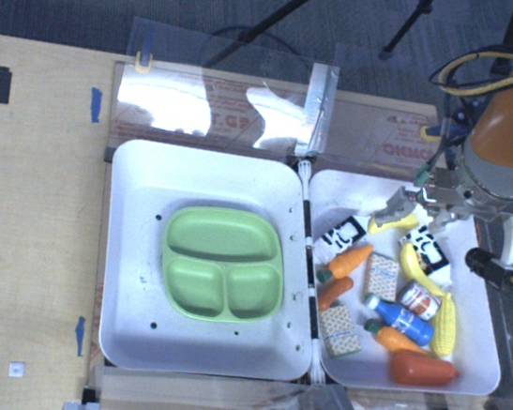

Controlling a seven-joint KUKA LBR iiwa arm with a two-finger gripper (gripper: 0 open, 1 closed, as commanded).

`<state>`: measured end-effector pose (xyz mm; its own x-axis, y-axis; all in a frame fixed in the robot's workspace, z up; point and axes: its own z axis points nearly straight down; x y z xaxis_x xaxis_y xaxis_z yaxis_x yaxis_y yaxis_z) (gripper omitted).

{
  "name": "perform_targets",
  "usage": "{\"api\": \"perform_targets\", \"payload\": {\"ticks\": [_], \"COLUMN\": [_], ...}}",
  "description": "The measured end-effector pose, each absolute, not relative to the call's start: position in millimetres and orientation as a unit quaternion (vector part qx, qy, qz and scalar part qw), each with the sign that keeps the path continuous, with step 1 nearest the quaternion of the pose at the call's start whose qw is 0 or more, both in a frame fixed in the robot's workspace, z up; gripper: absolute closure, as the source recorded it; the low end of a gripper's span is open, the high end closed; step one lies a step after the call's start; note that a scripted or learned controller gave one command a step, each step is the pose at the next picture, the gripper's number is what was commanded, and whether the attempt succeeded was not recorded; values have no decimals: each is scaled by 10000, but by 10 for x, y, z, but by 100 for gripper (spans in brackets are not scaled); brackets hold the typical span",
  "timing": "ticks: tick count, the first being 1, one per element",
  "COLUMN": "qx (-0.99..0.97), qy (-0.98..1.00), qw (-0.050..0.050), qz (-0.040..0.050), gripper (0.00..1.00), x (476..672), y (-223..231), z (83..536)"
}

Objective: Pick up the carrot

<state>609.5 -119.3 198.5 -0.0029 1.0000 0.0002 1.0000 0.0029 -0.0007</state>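
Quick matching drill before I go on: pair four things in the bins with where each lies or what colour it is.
Things:
1. green sectioned plastic plate
2. orange toy carrot
3. blue plastic bottle
4. yellow corn cob

Descriptions:
A. along the right bin's right side
B. in the left bin
C. near the divider, green end pointing lower left
D. white cap at its left end

Pairs: 1-B, 2-C, 3-D, 4-A

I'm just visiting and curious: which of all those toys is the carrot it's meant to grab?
Look in the right bin, along its left side next to the divider. The carrot lies there at a slant, orange with a green stub at its lower end. A shorter orange piece lies just below it, without that green tip.
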Motion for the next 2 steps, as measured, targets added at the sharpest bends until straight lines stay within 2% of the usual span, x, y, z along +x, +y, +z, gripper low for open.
{"api": "perform_targets", "payload": {"ticks": [1, 2], "qx": [-6700, -5994], "qy": [-7424, -8003], "qw": [6, -116], "qz": [1, -106], "gripper": [0, 0], "x": [5951, 6377], "y": [-929, -946], "z": [1347, 1086]}}
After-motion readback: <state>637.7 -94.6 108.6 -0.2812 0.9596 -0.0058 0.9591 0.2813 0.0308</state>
